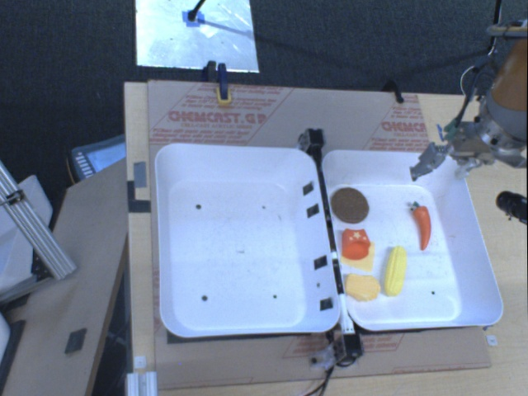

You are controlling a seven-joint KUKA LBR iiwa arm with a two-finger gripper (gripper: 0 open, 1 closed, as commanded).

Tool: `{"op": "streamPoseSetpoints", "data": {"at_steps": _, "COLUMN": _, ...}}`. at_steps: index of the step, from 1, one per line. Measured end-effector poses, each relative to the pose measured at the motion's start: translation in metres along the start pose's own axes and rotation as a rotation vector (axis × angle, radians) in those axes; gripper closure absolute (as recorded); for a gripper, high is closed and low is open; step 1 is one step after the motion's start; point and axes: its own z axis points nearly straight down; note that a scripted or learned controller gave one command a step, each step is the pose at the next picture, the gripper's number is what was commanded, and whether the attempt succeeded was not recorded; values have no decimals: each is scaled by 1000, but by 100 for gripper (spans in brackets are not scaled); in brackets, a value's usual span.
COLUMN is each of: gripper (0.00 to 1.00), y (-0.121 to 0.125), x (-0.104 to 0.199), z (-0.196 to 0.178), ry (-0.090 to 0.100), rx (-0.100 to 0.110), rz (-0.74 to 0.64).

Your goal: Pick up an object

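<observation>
We see the gripper (445,157) above the right bin's (474,221) far edge, carrot (421,224) nearest; whether its fingers are spread, we cannot tell.

I work in a lab: two white bins (239,159) clamped on a printed board (272,110), aluminium framing (33,229), dark carpet (66,56).

Bench fixtures around the bins
A yellow clamp (223,89) grips the board's (272,114) far edge; a shiny metal sheet (196,23) lies beyond it.
</observation>
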Motion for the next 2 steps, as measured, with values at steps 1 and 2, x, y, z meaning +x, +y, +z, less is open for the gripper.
{"op": "streamPoseSetpoints", "data": {"at_steps": 1, "gripper": 0, "y": 17, "x": 7, "z": 168, "ry": 3, "rx": 8, "rz": -3}}
{"op": "streamPoseSetpoints", "data": {"at_steps": 2, "gripper": 0, "y": 20, "x": 19, "z": 65, "ry": -1, "rx": -8, "rz": -3}}
